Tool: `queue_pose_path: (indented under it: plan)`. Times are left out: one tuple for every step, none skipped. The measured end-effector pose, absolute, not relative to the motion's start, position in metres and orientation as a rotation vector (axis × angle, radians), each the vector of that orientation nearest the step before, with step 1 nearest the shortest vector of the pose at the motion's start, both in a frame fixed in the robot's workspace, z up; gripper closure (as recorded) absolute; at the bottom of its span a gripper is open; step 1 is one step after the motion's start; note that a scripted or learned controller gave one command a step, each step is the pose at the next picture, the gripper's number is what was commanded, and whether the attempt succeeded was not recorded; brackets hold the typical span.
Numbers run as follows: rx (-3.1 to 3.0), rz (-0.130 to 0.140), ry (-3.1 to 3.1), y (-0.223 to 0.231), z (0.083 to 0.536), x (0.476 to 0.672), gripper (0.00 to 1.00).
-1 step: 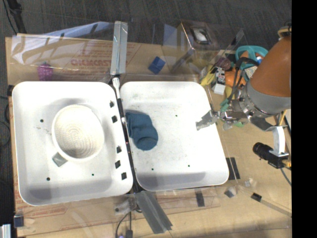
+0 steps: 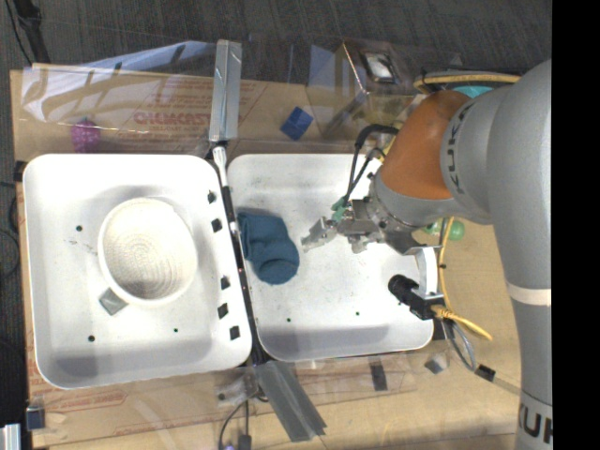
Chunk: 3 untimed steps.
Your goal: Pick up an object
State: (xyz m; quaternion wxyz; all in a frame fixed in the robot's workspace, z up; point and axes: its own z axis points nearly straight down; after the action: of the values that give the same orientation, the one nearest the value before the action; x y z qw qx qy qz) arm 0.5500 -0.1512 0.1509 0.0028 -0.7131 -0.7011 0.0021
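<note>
Two bins (image 2: 56,289) (image 2: 323,322), one blue cloth (image 2: 269,245), one bowl (image 2: 148,249)

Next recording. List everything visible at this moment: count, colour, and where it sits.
left bin: 1, white, left half of the bench
right bin: 1, white, beside it
round ribbed thing: 1, cream, middle of left bin
flat piece: 1, grey, left bin, at the round thing's lower-left edge
soft bundle: 1, dark blue, left part of right bin
block: 1, blue, behind right bin
small thing: 1, purple, behind left bin
arm: 1, grey, orange band, from the right
hand: 1, over right bin, right of the bundle
</note>
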Motion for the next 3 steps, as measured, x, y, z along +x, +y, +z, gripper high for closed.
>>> queue_pose_path:
  plan:
    - [-2.138, 0.004, -2.295, -0.129, 0.091, 0.559, 0.00]
    - [-2.130, 0.007, -2.300, -0.129, 0.101, 0.559, 1.00]
    - [-1.834, 0.000, -2.551, -0.086, 0.193, 0.635, 1.00]
